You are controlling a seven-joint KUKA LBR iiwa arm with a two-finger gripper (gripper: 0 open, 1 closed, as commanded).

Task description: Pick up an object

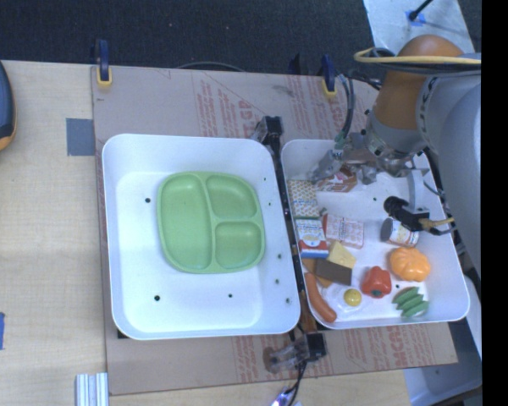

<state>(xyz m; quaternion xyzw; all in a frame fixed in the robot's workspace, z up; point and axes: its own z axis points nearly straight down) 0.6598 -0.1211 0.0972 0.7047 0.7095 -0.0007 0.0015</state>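
The gripper (pixel 343 163) hangs low at the right bin's (pixel 457 311) far-left corner among toy foods; its fingers' spread cannot be told.

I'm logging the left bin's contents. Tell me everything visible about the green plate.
The green plate is pale green, looks like matte plastic, and has rounded corners. Raised ridges split it into three compartments: one long and two smaller. It lies flat, right side up, near the middle of the left white bin, touching only the bin floor.

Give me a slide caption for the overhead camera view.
KUKA arm's gripper reaches into the right bin of toy food; green divided plate sits in the left bin.
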